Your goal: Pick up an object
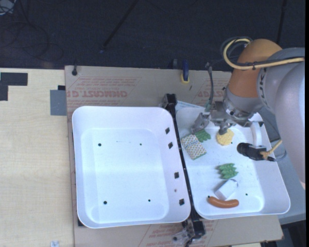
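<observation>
Hanging low over the upper part of the right bin (270,189), the tool (214,120) sits at the end of the grey arm (283,94) that comes in from the right of the frame. Whether it is spread wide or drawn narrow cannot be told from this slant, and nothing can be seen held in it.

All candidate objects lie in that right bin. A small green piece (203,135) and a yellow piece (225,137) lie just below the tool, one to each side. A checked pad (194,147) rests beside the green piece, close to the wall shared with the left bin (123,174). Lower in the frame are a leafy green piece (227,170), then a white block (226,189) and an orange sausage (223,203) near the bottom rim. Both bins stand on the worktop (31,163).

Judging from this, the grasp is not yet made, and the nearest targets are the green and yellow pieces. The main risk is that the tool comes down between them and closes on neither, since they lie apart with bare bin floor in the gap. The green piece touches or nearly touches the checked pad, so a descent there could catch both or nudge one aside. Both near pieces look small and low, so a closure that stops short of the floor could slide off their tops.
</observation>
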You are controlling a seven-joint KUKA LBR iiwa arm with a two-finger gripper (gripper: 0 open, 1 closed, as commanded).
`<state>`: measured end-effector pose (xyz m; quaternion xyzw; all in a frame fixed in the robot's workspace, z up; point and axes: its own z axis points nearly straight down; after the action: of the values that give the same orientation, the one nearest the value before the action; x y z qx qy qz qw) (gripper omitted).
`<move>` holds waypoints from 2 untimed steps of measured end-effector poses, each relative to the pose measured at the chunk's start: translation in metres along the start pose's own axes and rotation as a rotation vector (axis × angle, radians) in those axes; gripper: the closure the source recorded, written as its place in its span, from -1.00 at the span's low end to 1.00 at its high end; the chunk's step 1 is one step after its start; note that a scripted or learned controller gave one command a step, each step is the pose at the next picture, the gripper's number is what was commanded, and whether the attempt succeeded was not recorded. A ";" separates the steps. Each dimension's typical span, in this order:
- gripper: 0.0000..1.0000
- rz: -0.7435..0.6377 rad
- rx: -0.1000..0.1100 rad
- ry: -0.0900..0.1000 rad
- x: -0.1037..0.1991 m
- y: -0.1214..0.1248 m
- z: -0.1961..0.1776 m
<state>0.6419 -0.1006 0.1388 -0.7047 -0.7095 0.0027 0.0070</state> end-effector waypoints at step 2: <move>1.00 0.002 -0.027 -0.012 -0.072 0.007 0.028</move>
<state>0.6487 -0.1723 0.1106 -0.7055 -0.7087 -0.0028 -0.0068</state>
